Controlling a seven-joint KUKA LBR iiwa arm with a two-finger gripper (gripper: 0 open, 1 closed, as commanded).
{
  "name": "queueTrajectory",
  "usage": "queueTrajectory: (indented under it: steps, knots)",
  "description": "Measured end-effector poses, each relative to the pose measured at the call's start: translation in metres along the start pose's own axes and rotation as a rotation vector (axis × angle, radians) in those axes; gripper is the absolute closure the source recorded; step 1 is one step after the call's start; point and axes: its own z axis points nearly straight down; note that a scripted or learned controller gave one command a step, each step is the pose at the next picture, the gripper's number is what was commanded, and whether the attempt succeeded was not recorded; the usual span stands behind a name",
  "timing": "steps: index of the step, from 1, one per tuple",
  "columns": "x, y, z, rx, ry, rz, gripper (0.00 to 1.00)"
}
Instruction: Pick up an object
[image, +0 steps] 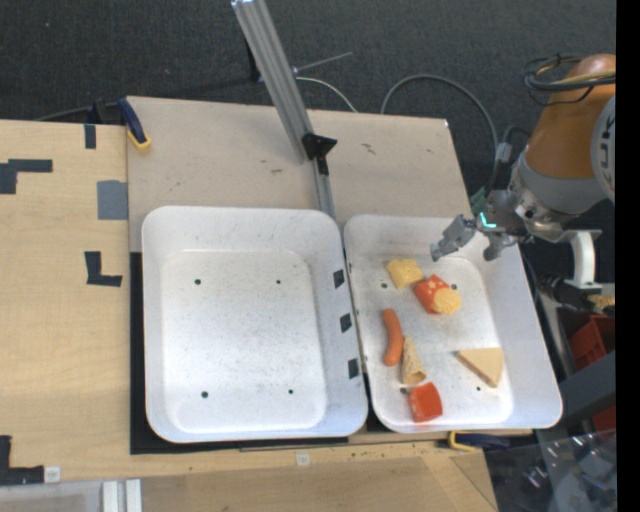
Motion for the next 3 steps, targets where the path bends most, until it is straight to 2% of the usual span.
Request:
queueTrajectory:
  steps: [1,2,3]
  knots:
    - [0.0,0.001,-0.002,-0.004,-0.001,-0.001,0.0]
    - [0.007,-0.005,0.045,0.001,-0.001,-0.001,0.0]
    - [0.004,-0.011,0.108,0.003,-0.001,0.0,0.0]
